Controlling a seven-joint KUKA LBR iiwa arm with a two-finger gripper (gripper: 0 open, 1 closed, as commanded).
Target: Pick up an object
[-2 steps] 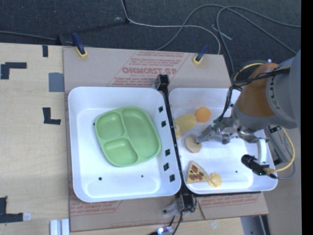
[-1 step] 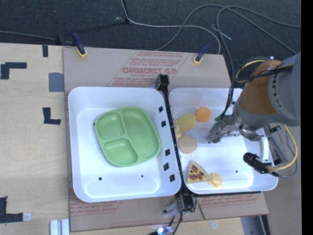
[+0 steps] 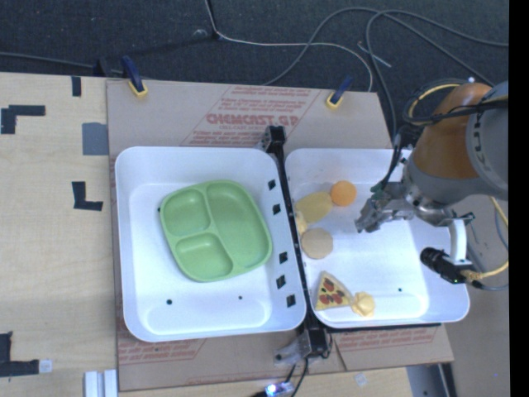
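Objects: orange ball [image 3: 343, 193], yellow piece [image 3: 314, 206], tan disc [image 3: 316, 243] and pizza slice [image 3: 332, 291] lie in right bin [image 3: 413, 298].
Claw: [image 3: 366, 221] low over right bin, right of ball, nothing between fingers; spread cannot be judged.
Left bin: [image 3: 136, 222] holds green tray [image 3: 215, 230].

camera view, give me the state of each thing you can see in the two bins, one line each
green divided plate: flat in the left bin, compartments bare
orange ball: resting in the right bin, free of the gripper
yellow piece: lying beside the ball
tan round piece: lying loose near the divider
pizza slice toy: flat near the front wall
small yellow toy: touching the pizza slice
gripper: low over the right bin, holding nothing
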